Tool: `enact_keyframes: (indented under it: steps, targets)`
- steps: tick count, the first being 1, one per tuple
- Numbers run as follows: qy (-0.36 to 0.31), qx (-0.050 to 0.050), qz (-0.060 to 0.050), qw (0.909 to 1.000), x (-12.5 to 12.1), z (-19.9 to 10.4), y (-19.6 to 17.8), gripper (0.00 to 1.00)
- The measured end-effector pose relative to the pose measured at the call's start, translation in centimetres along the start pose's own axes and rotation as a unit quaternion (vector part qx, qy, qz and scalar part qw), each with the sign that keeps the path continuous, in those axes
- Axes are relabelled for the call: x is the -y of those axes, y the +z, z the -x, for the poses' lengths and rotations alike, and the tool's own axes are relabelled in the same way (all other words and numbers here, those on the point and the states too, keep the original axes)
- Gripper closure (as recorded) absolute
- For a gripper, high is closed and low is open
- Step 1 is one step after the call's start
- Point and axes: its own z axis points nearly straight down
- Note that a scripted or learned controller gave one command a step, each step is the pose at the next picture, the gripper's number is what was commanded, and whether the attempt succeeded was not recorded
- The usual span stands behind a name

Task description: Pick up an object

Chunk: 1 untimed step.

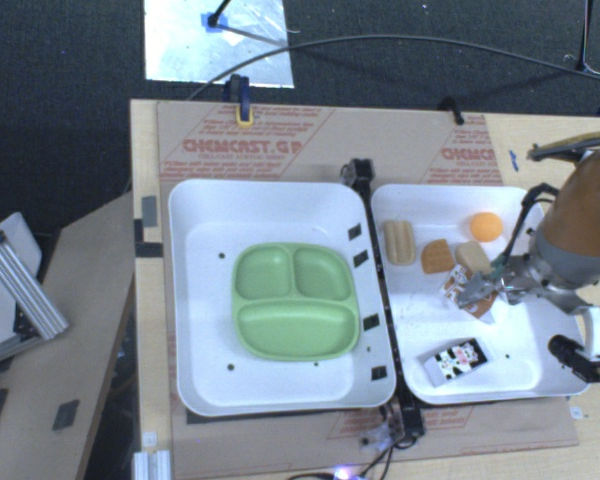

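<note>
In the right bin (520,380), my gripper (469,290) is down near the middle, reaching in from the right. Its tip sits just below a tan block (472,256) and a brown piece (437,256). A small brownish thing (481,308) lies right under the tip; whether it is gripped I cannot tell. An orange ball (486,226) rests toward the back, and a ridged tan piece (398,241) lies at the back left. A black-and-white box (455,360) lies near the front wall.
The left bin (200,268) holds a green divided plate (296,300). A black divider with clips (372,268) runs between the bins. The arm's grey and orange body (580,228) hangs over the right bin's right side.
</note>
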Motion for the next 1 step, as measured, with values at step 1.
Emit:
enact_keyframes:
  steps: [1]
  targets:
    - [0.000,0.000,0.001,1.0000,-0.10,-0.04,1.66,0.00]
